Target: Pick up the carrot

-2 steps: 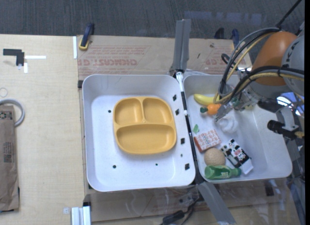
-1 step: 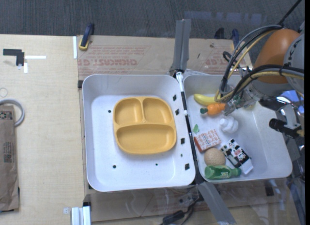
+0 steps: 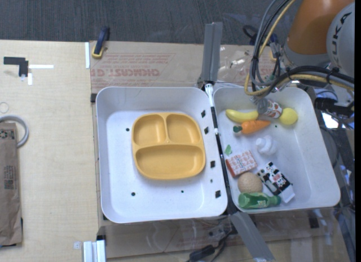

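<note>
**Camera view: carrot beside banana in right bin**

Reversed "CHEMCAST" lettering marked the cardboard (image 3: pixel 135 65) behind the bins. The carrot (image 3: pixel 255 126) lay just below the banana (image 3: pixel 241 115). The gripper (image 3: pixel 269 109) hung just above the carrot's thick end; its opening could not be judged.

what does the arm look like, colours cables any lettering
The arm has a rounded orange section beside a pale grey casing that carries dark lettering, partly cut off at the picture's edge. A bundle of black and yellow cables loops out from it and hangs down towards the right-hand bin. The tool is mostly masked by those cables; only a small reddish and white part is visible.
</note>
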Action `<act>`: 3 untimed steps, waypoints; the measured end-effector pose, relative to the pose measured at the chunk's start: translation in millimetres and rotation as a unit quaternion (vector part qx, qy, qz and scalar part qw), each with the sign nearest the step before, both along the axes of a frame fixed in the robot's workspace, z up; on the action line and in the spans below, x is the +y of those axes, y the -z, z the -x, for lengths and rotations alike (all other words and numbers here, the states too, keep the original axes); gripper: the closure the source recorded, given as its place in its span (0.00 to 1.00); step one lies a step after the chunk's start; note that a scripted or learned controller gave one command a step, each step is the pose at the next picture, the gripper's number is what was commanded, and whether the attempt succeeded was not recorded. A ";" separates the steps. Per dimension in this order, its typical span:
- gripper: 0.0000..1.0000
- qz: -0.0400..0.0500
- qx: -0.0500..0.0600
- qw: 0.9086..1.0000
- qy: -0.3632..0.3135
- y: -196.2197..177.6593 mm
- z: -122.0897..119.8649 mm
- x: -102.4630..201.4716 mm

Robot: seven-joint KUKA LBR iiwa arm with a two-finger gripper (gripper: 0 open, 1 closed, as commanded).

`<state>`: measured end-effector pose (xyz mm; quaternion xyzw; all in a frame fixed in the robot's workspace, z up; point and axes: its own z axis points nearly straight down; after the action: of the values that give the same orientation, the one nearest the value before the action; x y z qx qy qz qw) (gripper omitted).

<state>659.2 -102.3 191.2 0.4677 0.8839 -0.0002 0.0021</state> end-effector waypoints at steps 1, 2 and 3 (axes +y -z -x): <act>0.00 0.000 0.000 1.000 0.000 0.3 0.1 -0.1; 0.00 0.000 0.001 0.998 -0.058 98.7 60.2 -3.4; 0.00 0.001 0.000 0.998 -0.065 50.8 31.8 -72.1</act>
<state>627.3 -174.5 140.4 0.4092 0.9125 -0.0005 0.0026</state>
